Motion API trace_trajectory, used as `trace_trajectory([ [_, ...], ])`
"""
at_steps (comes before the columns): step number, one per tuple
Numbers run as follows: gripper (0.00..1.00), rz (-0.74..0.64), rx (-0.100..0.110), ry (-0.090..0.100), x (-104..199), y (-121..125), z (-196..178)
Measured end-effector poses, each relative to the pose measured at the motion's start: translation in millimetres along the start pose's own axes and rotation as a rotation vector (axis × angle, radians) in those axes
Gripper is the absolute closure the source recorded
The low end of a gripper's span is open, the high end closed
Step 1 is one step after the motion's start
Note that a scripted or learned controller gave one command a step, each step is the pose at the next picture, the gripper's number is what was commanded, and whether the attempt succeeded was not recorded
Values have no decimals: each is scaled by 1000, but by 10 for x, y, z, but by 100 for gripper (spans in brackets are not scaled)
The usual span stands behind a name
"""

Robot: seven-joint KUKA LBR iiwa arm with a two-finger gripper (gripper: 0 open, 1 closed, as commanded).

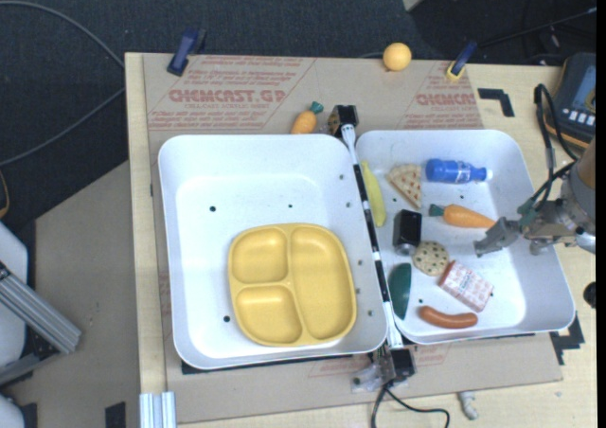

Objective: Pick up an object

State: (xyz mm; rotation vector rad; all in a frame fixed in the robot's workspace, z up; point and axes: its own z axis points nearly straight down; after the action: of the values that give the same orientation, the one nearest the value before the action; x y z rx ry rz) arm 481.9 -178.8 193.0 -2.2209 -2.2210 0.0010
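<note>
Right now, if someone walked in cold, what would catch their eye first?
Probably the big yellow divided plate lying alone in the left bin. Next, the jumble of toy food in the right bin, like the blue bottle and the carrot, with the claw reaching in from the right.

Yellow tray (292, 282), white bins (189, 189), blue bottle (454, 170), orange carrot (466, 218), red sausage (449, 318), green pickle (400, 289)
</note>
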Motion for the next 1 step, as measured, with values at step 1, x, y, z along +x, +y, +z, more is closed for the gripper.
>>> trace_trajectory([
  [1, 0, -1, -2, 0, 342, 1002, 79],
])
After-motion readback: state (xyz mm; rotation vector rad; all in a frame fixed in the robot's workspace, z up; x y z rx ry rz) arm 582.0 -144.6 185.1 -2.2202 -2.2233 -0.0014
